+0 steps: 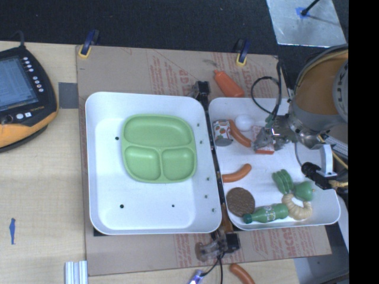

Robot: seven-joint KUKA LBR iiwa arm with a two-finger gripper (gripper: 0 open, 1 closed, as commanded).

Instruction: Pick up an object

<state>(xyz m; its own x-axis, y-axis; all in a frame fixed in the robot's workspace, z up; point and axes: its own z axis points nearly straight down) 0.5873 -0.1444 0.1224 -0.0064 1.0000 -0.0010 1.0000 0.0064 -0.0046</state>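
From the camera view we see the end effector low inside the right bin, over its upper middle; we cannot tell how it is set. Just beside it lie a hot dog, a white egg and a small can. Nearer us rest a second sausage, a brown cookie and a green bottle. The left bin holds a green divided plate.

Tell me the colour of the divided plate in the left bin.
Light green; the plate shows best in the camera view.
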